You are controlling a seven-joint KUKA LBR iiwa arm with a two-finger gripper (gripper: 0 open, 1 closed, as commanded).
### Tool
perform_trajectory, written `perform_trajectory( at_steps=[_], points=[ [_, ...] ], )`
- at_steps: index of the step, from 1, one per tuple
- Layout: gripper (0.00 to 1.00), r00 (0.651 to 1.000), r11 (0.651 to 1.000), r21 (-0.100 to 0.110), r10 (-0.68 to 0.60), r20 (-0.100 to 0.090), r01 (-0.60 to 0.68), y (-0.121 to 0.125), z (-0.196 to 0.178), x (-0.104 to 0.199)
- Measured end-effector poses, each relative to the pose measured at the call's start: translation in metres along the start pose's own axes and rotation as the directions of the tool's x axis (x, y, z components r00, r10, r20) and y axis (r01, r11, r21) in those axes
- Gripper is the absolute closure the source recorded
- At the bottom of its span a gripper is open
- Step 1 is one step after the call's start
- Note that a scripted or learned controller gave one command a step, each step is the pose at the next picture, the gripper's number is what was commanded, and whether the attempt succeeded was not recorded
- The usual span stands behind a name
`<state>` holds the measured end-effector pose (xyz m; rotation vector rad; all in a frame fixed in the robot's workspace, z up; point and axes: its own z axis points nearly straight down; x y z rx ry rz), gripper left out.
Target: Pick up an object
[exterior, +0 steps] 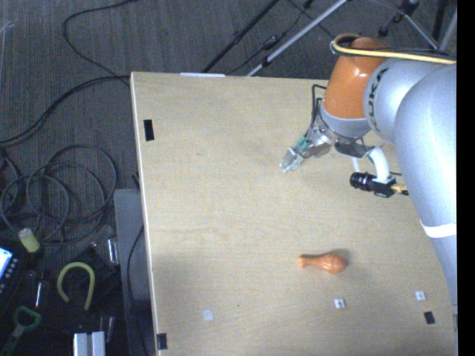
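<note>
Orange pear-shaped object (324,262) lies on its side on the tan board (223,199), toward the near right, narrow neck pointing left and bulb to the right. The gripper (292,160) hangs well apart from it, farther back, tilted down to the left below the arm's orange band (355,87). Whether the claw is open or closed I cannot tell; it is too small and blurred. To do the pick well, the arm should likely travel nearward until centred over the object, turn the wrist so the grasp crosses its short width near the bulb, then descend straight.
</note>
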<state>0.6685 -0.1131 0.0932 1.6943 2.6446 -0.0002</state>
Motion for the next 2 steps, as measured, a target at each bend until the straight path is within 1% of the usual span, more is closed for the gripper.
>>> perform_trajectory(
  at_steps=[1, 2],
  points=[
    [1.0, 0.983, 0.983, 0.001, 0.185, -0.001, -0.185, 0.0054, -0.0654, 0.0122],
    [0.0, 0.983, 0.983, 0.001, 0.185, 0.0, -0.185, 0.0054, -0.0654, 0.0121]
  ],
)
